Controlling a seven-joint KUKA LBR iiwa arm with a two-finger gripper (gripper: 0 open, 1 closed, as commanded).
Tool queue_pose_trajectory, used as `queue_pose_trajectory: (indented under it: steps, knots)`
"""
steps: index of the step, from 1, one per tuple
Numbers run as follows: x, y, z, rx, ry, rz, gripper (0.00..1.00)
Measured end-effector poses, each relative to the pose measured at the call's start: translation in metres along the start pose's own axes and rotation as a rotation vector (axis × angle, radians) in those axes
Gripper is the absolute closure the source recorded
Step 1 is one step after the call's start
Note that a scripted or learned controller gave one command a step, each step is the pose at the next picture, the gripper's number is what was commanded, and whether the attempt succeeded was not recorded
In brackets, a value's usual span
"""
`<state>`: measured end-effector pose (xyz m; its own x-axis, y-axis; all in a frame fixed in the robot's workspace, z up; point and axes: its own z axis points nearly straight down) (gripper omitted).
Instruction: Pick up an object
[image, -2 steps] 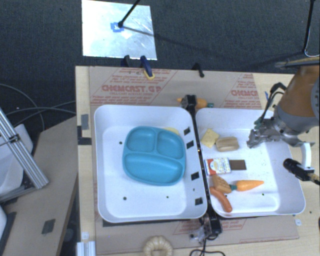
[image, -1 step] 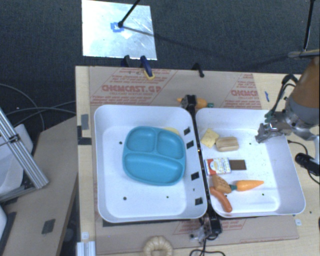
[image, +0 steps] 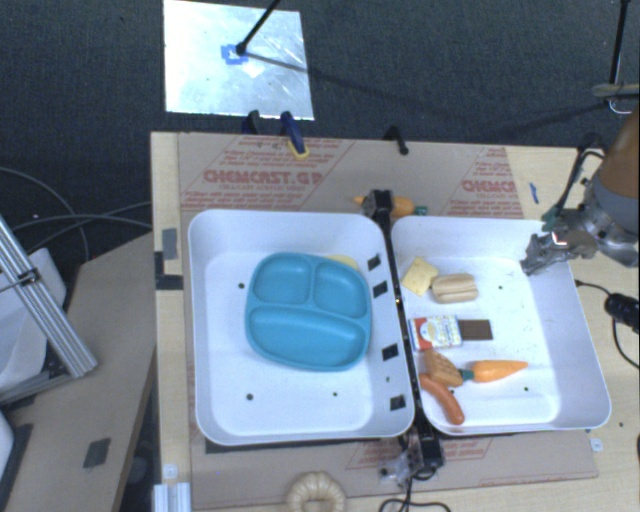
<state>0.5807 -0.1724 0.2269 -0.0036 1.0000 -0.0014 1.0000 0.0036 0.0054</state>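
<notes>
Right bin (image: 585, 385), lower right of frame: holds the pickable objects. Yellow wedge (image: 419, 274) at its upper left, touching or just beside a tan bun-shaped piece (image: 454, 288). Below them, a red-and-white packet (image: 436, 331) with a dark brown bar (image: 476, 330) against its right end. Lower still, an orange carrot (image: 497, 370) pointing right, a brownish lump (image: 442, 368) to its left, and a red-orange sausage shape (image: 443, 397) near the bin's lower left corner.

Claw (image: 543, 253): at the upper right edge of the right bin, above its rim, well apart from every object; nothing visible in it; degree of opening cannot be told.

Left bin (image: 215, 400), centre frame: a blue divided tray (image: 308, 310), a pale yellow item (image: 345, 262) showing at its upper right edge.

Bench (image: 260, 165): brown protective sheet with red lettering under both bins; blue-handled clamp (image: 294, 134) at the top edge.

Surroundings: dark carpet (image: 80, 80), a shiny sheet (image: 236, 60) at upper left, a pale side table (image: 100, 340) at left.
</notes>
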Motion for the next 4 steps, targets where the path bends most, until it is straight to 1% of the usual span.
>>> queue_pose_trajectory:
  steps: [1, 2, 3, 4]
  knots:
    - [0.050, 0.008, 0.010, 0.003, 0.002, -0.006, 1.00]
    - [0.103, 0.020, -0.005, 0.002, 0.004, -0.007, 1.00]
    - [0.156, 0.036, 0.010, 0.003, 0.003, -0.006, 1.00]
    - [0.168, 0.037, -0.002, 0.003, 0.002, -0.003, 1.00]
